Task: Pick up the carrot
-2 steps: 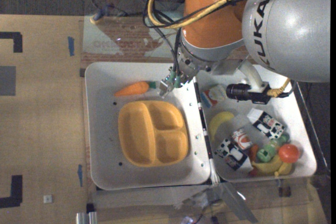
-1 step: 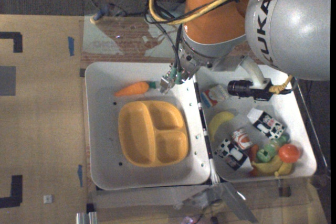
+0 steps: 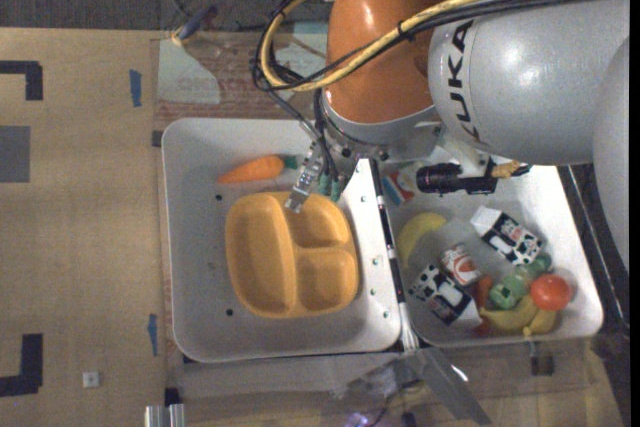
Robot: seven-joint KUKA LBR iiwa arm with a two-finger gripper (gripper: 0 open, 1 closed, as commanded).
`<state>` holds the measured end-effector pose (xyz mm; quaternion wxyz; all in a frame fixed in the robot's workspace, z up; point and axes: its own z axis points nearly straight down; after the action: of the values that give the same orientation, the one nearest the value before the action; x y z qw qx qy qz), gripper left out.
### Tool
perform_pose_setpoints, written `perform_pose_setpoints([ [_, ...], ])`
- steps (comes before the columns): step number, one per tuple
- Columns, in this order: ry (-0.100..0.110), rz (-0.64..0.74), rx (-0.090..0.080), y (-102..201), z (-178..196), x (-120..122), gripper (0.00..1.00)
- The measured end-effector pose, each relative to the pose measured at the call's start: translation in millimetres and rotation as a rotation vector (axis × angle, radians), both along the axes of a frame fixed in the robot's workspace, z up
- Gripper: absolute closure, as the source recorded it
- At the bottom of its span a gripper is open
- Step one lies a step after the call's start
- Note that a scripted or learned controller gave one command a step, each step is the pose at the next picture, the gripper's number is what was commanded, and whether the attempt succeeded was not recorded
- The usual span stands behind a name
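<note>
Carrot (image 3: 253, 169) just beside yellow divided plate (image 3: 291, 254), gripper (image 3: 310, 177) near.

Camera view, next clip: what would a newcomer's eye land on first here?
The bulky grey arm with its glossy orange band dominates the upper right, reaching over the bins. Below it, a yellow-orange three-compartment plastic plate sits in the left white bin, with a small orange carrot lying apart from it near the far wall. The right white bin holds a jumble of toy foods.

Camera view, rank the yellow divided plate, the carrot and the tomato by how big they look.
1. Yellow divided plate, by far.
2. Carrot.
3. Tomato, shorter than the carrot though rounder.
</note>
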<state>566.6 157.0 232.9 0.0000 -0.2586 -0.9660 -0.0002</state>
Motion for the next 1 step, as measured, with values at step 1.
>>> perform_pose_setpoints([
  [1,-0.005,-0.046,0.001,-3.3,-24.5,72.8,1.0],
])
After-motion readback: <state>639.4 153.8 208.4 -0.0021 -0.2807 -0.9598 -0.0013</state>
